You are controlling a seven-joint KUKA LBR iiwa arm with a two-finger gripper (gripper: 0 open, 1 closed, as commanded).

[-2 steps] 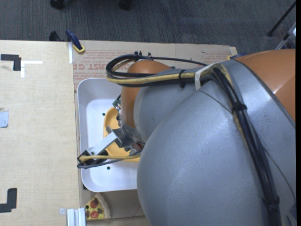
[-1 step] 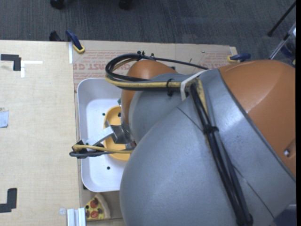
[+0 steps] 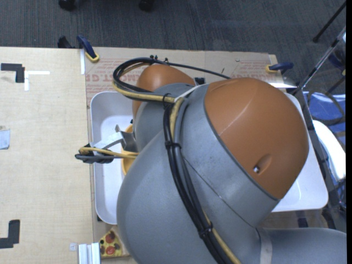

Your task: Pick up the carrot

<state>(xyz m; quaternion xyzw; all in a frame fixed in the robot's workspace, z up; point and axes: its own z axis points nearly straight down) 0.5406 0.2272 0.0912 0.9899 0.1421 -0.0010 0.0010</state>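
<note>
— What's around the bench?
— Dark grey carpet (image 3: 220, 21) along the top, with the wheeled foot of a chair (image 3: 69, 0). Below it is the pale wooden bench top (image 3: 44, 147). A brown cardboard sheet (image 3: 220, 65) lies under the bins, held by blue clamps (image 3: 88, 48) at its far corners.

— And the arm?
— The arm (image 3: 209, 191) is huge in the view, grey with orange caps, and it covers most of both bins. A black cable (image 3: 137, 65) loops over it, and a yellow one runs alongside.

— Can you see the gripper?
— A grey metal part of the gripper (image 3: 126, 140) pokes out from under the arm, low inside the left bin (image 3: 102, 164). I cannot tell whether it is open or closed, or whether it grips anything.

— Where is the carrot?
— It is hard to say. An orange sliver (image 3: 128, 129) shows in the left bin, right against the arm's edge and just above the gripper, but I cannot tell whether that is the carrot.

— Anything else?
— An edge of the right bin (image 3: 311, 194) shows past the arm. A small toy pizza slice (image 3: 110, 243) lies on the cardboard, just outside the left bin's near corner.
</note>
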